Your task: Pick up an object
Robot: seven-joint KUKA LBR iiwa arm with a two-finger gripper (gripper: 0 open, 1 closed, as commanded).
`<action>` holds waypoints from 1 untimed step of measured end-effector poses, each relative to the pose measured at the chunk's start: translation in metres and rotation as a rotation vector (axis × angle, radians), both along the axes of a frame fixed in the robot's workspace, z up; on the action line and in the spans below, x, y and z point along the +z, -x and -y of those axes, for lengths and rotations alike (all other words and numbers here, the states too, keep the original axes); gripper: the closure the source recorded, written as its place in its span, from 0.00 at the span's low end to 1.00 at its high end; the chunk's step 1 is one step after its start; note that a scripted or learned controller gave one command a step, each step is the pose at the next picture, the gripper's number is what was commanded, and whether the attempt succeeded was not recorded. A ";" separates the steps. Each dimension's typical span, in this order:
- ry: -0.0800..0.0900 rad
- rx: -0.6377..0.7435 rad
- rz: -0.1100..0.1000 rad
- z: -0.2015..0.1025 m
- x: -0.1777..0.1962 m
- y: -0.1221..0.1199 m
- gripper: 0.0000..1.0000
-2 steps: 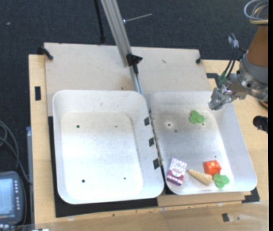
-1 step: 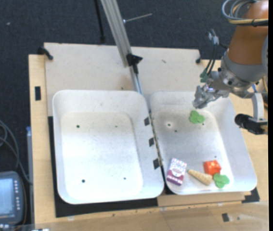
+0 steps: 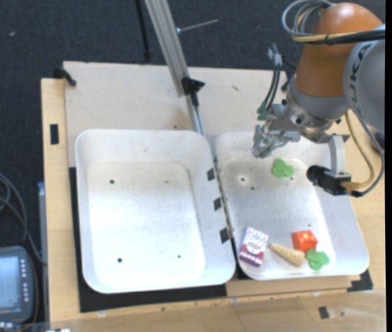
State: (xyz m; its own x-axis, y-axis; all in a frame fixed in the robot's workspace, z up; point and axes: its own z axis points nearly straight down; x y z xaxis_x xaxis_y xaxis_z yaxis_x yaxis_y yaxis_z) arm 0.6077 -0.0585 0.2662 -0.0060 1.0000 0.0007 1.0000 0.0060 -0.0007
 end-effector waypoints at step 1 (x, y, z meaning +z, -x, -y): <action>0.000 0.001 0.003 -0.051 0.003 -0.018 1.00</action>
State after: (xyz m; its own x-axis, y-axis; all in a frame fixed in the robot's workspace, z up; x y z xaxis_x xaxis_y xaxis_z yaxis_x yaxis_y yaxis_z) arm 0.6258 -0.0078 0.2696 -0.0070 1.0000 0.0007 1.0000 0.0070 0.0022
